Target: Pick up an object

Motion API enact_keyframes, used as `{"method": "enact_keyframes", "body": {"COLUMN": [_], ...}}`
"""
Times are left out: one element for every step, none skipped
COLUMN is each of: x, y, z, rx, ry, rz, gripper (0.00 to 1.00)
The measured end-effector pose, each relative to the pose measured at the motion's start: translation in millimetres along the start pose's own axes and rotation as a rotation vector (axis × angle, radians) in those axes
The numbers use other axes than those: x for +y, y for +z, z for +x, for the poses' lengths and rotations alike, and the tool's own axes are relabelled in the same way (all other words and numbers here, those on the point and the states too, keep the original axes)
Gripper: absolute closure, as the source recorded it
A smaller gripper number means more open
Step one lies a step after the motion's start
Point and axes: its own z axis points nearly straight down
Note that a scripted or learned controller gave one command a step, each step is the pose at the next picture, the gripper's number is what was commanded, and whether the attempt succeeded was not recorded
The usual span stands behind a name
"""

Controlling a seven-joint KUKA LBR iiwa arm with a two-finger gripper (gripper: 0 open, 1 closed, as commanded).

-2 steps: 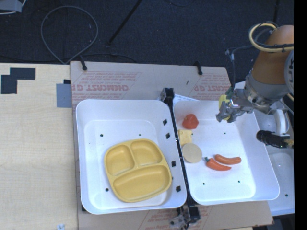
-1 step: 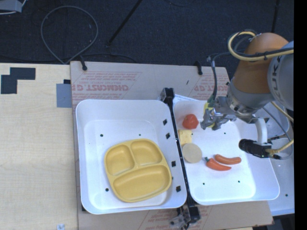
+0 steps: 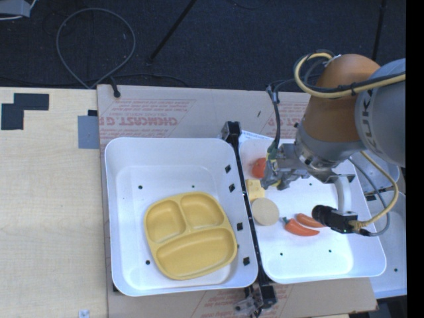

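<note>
My gripper (image 3: 275, 175) hangs low over the far left part of the right bin (image 3: 331, 264). Just left of it lies a red-orange object (image 3: 257, 168), partly hidden by the gripper. A small yellow block (image 3: 254, 190) sits against the bin's left wall, below and to the left of the gripper. A pale round object (image 3: 265, 212) rests nearer the front, close to the block. Two orange-red pepper-like pieces (image 3: 301, 224) lie side by side to its right. Nothing shows as held.
The left bin (image 3: 126, 177) holds a yellow divided plate (image 3: 191, 234). A black divider clip strip (image 3: 240, 197) runs between the two bins. The grey arm with its orange band (image 3: 341, 105) covers the right bin's far right part.
</note>
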Motion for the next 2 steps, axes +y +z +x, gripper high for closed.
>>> {"method": "enact_keyframes", "body": {"x": [-15.9, -39.3], "y": [8.5, 14.8], "z": [53.6, 103.7], "rx": [0.000, -0.001], "ry": [0.000, 0.000], "rz": [0.002, 0.003], "gripper": [1.00, 1.00]}}
